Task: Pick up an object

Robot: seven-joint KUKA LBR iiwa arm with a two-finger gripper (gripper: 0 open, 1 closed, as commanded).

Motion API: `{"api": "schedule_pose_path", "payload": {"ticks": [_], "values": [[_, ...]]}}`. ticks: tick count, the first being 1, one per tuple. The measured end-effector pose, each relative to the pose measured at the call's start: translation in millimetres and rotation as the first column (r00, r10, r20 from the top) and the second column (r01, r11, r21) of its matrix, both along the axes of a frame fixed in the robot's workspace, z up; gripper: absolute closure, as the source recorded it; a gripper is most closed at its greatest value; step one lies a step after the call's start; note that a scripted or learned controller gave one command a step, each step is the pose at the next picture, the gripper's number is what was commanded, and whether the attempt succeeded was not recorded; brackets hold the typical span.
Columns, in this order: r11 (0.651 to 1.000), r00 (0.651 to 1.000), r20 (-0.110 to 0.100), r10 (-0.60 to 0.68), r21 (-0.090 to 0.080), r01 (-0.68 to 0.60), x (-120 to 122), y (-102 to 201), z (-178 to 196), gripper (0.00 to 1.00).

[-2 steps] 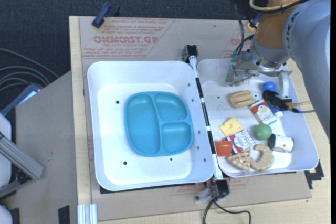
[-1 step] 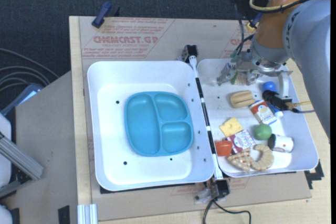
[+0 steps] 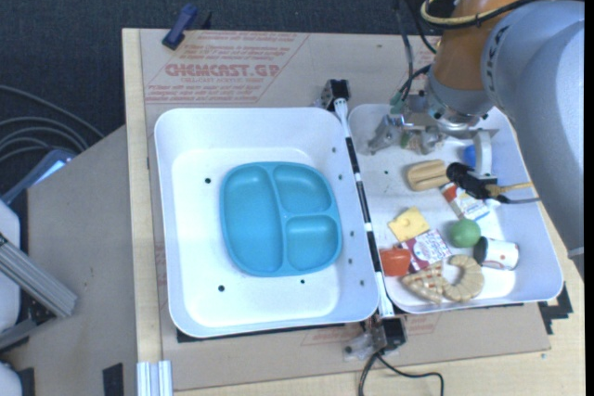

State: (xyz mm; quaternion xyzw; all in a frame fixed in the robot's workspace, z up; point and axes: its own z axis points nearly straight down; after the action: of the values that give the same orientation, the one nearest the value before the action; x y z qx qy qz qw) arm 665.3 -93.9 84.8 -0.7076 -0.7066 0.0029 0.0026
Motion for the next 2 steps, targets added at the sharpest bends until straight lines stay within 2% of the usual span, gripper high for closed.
{"api": "schedule_pose_path", "payload": {"ticks": [1, 2], "values": [[1.000, 1.000, -0.002, 0.000, -0.002, 0.000, -0.2, -1.1, 10.5, 1.00], [1.000, 1.000, -0.003, 0.000, -0.002, 0.000, -0.3, -1.0, 10.3, 0.00]]}}
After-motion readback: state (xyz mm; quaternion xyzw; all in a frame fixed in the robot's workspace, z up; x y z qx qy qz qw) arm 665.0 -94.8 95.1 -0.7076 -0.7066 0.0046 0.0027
